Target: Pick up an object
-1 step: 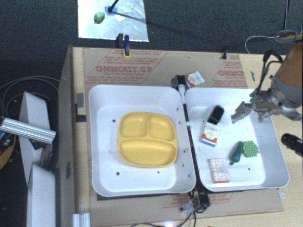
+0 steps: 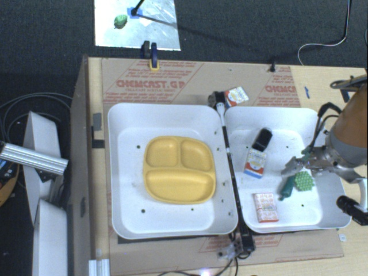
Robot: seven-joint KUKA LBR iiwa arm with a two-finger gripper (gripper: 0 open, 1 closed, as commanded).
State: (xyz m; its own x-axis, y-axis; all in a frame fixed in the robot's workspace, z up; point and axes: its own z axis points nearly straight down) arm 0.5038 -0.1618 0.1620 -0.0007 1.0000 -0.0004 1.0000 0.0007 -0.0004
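My gripper point(image 2: 294, 167) is low in the right bin point(image 2: 287, 125) — finger state: cannot tell. 1 green brush point(image 2: 299, 184) lies just beside it. Left bin point(image 2: 123, 154) — yellow tray point(image 2: 178, 169).

My arm point(image 2: 352, 128) is grey with an orange band. Below me sit 2 white bins point(image 2: 129, 154). The divided plate point(image 2: 179, 169) is yellow. The brush point(image 2: 298, 184) is green with a teal handle. One box point(image 2: 265, 206) is red-and-white patterned, another carton point(image 2: 255, 162) white, blue and orange, its cap black.

End effector point(image 2: 294, 165) beside green brush point(image 2: 298, 183)
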